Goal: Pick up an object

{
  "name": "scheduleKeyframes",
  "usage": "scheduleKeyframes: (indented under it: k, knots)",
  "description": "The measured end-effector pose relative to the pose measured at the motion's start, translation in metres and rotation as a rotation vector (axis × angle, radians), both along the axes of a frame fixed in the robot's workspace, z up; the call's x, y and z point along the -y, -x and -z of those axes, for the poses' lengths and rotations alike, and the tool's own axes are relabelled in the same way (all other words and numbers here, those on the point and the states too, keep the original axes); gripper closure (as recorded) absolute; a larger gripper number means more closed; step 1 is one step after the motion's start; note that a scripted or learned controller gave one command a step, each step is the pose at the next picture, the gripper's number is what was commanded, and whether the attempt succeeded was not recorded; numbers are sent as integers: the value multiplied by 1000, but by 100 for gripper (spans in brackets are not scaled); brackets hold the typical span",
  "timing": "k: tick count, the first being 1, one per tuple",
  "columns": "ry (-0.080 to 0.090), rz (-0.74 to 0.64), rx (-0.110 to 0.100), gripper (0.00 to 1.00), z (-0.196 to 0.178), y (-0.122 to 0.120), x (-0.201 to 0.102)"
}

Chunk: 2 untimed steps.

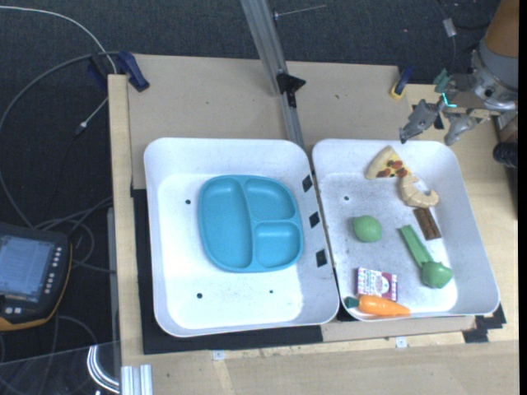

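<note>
At the bottom of the frame, nearest the camera, an orange carrot [384,306] lies along the lower edge of the right bin [469,200], just below a small pink-and-white carton [376,283]. To their right a green scoop [426,259] lies slantwise, its round head toward the lower right corner. Further up sit a green ball [367,228] near the bin's middle, a brown bar [426,222], a pale curved pastry [417,192] just above the bar, and a pizza slice [387,164] close to the upper edge. The gripper [432,126] hangs at the upper right of the frame, over the bench just beyond the right bin's upper rim — its two fingers are spread apart, with nothing between them and touching none of the things. The pizza slice lies nearest it, down and to the left. The left bin [165,220] holds a blue divided plate [249,222] with three compartments, set at the middle of the frame. A tilted metal pole [268,48] runs down from the top to the gap between the bins.
</note>
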State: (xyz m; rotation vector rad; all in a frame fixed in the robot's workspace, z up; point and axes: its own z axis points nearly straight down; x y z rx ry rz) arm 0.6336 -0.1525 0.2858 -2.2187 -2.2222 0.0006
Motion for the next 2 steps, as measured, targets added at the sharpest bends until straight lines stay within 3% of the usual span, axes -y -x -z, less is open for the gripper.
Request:
scheduleKeyframes:
  k: [1, 2]
  knots:
    - [0, 0, 0, 0, 0, 0, 0]
    - [0, 0, -3, 0, 42, -3, -2]
